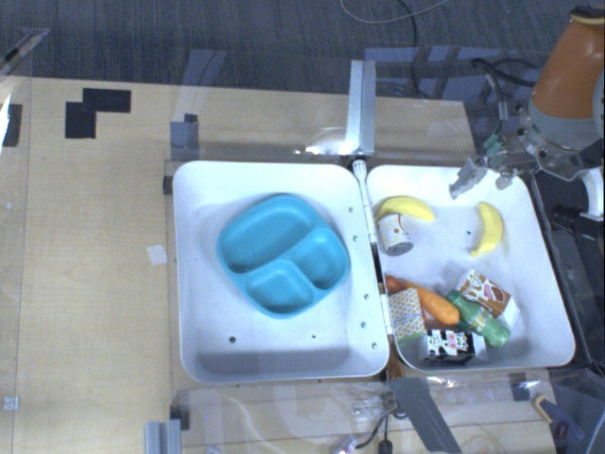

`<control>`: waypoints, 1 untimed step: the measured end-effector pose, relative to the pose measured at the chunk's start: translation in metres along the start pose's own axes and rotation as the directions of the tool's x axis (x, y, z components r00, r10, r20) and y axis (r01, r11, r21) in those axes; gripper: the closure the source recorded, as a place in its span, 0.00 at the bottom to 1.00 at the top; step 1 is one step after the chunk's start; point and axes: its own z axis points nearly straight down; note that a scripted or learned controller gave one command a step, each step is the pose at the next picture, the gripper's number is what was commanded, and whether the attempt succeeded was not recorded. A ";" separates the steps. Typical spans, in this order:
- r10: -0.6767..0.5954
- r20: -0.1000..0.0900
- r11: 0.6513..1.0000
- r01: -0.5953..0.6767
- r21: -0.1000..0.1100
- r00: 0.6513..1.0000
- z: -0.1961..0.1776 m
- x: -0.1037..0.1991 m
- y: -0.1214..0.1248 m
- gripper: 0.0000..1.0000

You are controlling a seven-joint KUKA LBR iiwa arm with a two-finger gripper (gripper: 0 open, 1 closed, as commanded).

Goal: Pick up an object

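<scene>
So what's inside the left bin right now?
The left bin holds one blue divided plate with three compartments, lying flat and tilted diagonally. Whatever bin floor lies beneath the plate is covered.

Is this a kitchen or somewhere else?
Probably not a kitchen: it looks like a robot test lab. A grey and orange robot arm reaches over two white bins, the food looks like toys, such as a banana and a carrot, and a cable lies across the floor.

Robot lab, bench (85, 253), twin bins (284, 357)
</scene>
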 end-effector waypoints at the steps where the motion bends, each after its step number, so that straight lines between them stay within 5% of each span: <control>1: -0.172 -0.001 0.985 0.172 0.000 0.985 0.097 -0.047 -0.008 0.00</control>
